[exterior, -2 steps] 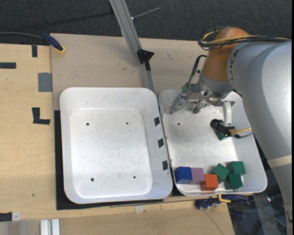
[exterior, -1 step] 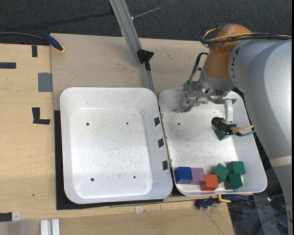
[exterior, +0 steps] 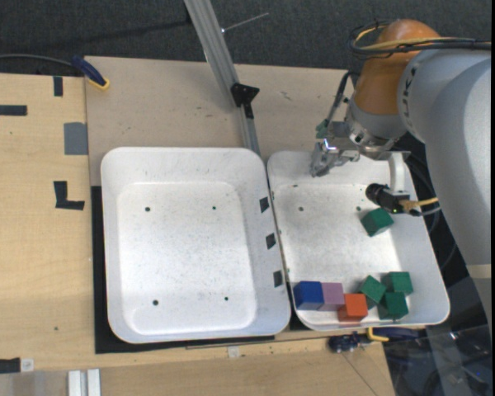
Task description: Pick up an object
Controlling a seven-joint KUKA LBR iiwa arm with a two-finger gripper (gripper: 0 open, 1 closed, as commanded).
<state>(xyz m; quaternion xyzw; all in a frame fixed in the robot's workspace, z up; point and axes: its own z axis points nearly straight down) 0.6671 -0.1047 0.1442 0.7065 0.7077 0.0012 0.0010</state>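
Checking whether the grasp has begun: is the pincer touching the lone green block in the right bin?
Apart. The camera view shows the pincer at the right bin's far rim, with bare white floor between it and the lone green block.

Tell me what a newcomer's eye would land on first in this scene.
The bulky grey arm with its orange band fills the upper right, its gripper at the right bin's far rim. Next come the coloured blocks clustered along the right bin's near edge, one green block lying apart.

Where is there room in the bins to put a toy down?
The left bin has bare floor all over. In the right bin, the middle is free, between the gripper and the lone green block. Its near edge is crowded: blue block, orange block, more green ones.
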